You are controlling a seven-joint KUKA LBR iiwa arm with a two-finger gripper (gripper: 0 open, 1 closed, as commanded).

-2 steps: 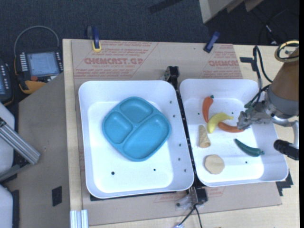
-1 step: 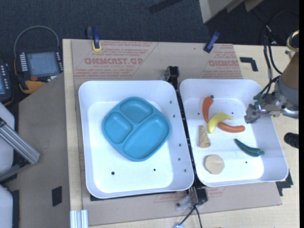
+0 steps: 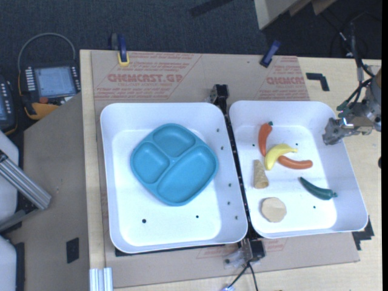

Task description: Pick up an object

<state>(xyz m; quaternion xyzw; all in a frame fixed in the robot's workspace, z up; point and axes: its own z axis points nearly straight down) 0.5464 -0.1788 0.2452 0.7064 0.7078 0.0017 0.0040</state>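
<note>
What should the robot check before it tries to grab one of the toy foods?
1. Toys lie in the right bin: ok. Carrot, banana, sausage, green pepper, bread stick and round cookie are all there.
2. Gripper is over a toy: not ok. It sits at the bin's right edge, apart from every toy.
3. Gripper fingers ready: cannot tell.
4. An easy toy stands apart: ok. The pepper and cookie lie alone.
5. Crowded toys: not ok. The banana touches the sausage and lies close to the carrot.
6. Blue plate is out of the way: ok, it is in the left bin.
</note>
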